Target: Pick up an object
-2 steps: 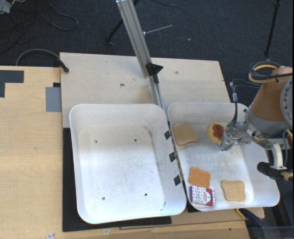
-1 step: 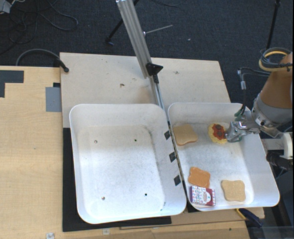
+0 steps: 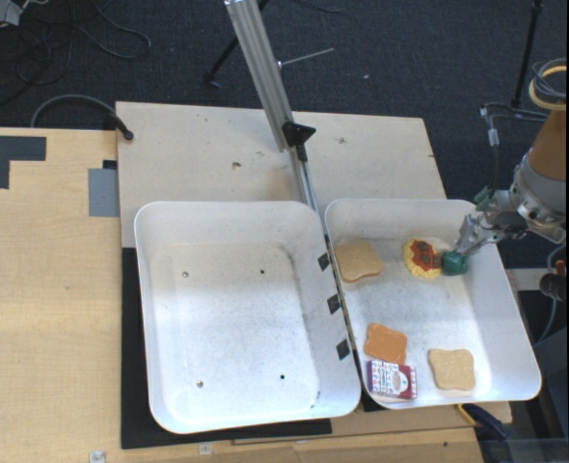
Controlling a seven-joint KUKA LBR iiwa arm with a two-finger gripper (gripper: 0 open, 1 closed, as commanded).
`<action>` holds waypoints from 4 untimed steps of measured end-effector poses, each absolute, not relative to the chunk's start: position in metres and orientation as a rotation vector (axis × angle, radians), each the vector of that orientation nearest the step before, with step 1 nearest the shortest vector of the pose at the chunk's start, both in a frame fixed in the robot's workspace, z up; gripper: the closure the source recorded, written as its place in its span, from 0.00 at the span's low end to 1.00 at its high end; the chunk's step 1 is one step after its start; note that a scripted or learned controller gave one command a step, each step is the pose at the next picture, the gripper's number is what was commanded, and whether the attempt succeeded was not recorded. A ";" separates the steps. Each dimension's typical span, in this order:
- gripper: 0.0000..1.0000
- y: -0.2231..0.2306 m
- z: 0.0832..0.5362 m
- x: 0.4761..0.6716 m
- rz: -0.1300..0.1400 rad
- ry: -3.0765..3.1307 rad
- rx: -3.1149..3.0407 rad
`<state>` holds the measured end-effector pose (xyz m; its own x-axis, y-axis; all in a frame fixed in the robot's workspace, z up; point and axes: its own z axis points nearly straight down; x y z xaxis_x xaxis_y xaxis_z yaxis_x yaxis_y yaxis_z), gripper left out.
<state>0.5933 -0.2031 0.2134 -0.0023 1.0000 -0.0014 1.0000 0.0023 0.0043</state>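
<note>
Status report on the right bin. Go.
Gripper low at right bin's far right side, fingers unclear. Small green object at its tip, beside yellow-and-red toy food. Nothing seen lifted.

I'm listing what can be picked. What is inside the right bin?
The right bin holds a bread slice, a yellow and red toy, a green piece at the hand, an orange slice, a red packet and a tan slice.
</note>
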 end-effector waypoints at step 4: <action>1.00 -0.049 0.259 0.586 -0.002 2.229 2.221</action>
